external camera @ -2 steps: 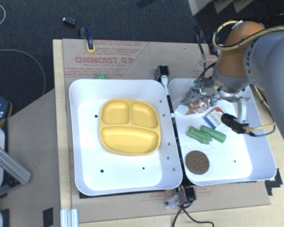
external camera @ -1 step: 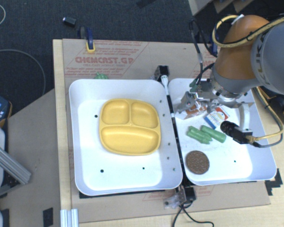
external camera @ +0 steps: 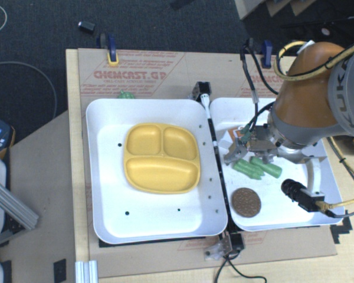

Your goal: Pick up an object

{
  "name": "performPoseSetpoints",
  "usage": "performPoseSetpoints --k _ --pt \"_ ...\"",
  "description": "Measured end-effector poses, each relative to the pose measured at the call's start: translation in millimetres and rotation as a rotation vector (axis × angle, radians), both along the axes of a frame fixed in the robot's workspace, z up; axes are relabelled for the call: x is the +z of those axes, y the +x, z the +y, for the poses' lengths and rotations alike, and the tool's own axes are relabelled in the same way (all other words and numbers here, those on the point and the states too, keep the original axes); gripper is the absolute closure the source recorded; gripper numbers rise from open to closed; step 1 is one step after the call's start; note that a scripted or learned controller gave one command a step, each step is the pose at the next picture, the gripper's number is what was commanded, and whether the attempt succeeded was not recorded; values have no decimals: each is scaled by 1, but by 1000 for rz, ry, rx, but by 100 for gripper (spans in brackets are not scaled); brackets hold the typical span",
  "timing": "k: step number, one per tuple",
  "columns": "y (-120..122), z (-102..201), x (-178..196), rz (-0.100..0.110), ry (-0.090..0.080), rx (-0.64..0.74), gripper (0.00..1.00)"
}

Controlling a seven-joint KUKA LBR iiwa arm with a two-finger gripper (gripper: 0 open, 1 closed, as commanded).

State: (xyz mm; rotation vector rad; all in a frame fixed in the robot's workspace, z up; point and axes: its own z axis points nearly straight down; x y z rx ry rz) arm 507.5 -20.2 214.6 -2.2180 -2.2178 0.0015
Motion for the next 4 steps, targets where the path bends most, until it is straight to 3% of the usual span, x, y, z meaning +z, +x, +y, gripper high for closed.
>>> performPoseSetpoints --k 1,2,3,4 --pt "3 -1 9 -4 -2 0 100" --pt "-27 26 166 -24 0 5 100" --pt "-29 91 108 3 -1 6 100" --pt "-28 153 129 -8 0 8 100"
